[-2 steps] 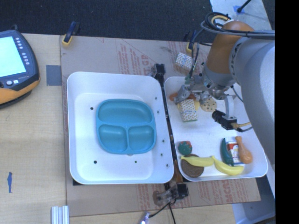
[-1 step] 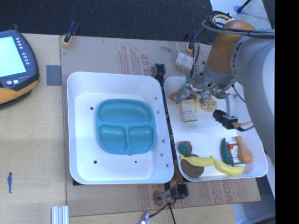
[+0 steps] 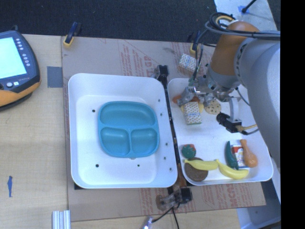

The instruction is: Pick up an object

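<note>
Fingers (image 3: pixel 199 95) are being seen low in the right bin's (image 3: pixel 209 140) far end, spread apart, with nothing clamped between them. Much of that corner is being hidden by the grey arm (image 3: pixel 257 75). A patterned box (image 3: pixel 192 112) is lying just below the fingertips, its long axis running roughly away from the camera. A second such box (image 3: pixel 188 62) is resting outside, on the table (image 3: pixel 38 142).
</note>
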Controlling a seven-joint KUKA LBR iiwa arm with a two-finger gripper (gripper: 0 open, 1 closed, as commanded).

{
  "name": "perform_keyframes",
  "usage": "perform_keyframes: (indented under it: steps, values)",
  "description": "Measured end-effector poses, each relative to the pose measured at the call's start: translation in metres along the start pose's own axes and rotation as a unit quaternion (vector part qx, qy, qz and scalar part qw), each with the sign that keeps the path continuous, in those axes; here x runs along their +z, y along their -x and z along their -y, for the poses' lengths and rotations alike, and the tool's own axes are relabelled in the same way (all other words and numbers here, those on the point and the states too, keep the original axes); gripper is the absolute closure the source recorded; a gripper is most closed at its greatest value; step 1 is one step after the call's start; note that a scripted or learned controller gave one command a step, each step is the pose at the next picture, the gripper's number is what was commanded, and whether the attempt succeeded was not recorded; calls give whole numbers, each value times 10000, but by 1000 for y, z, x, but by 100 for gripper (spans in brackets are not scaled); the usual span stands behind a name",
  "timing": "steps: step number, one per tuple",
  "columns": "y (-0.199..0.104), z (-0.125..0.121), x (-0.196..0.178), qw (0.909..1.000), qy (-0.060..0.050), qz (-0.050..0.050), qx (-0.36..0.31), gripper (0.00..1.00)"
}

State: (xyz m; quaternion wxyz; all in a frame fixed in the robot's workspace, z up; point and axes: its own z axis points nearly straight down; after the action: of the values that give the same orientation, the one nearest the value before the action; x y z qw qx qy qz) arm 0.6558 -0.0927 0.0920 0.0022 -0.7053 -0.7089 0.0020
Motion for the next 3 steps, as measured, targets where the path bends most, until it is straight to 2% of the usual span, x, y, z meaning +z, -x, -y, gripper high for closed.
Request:
perform_keyframes:
  steps: [1, 2, 3]
  values:
    - [-23, -1, -101, 10000, 29, 1, 1, 0]
    - [23, 10, -2, 10000, 32, 11, 7, 0]
    - [4, 0, -2, 10000, 6, 36, 11, 0]
